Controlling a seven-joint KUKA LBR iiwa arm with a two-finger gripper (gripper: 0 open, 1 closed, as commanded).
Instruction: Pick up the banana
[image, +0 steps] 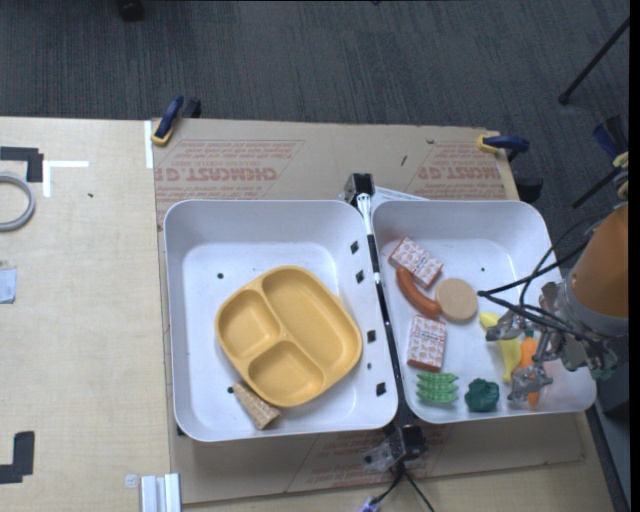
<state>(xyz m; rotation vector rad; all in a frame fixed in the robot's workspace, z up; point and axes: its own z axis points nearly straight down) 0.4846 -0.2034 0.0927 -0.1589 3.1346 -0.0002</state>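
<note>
Here the arm (600, 280) reaches in from the right, wrist bent down, its claw (530, 365) low over the banana (505, 345) at the right bin's (470, 215) right side; whether it grips is unclear.

Two shallow white bins side by side on the bench. Left bin (190, 300): yellow three-compartment plastic plate (288, 335) at centre, tan cracker piece (256, 406) at its 7 o'clock. Right bin (470, 222): round tan disc (458, 299) at centre; orange sausage (417, 296) at its 9 o'clock; yellow banana (506, 345) at its 4 o'clock, beside the tool (530, 365).
</note>
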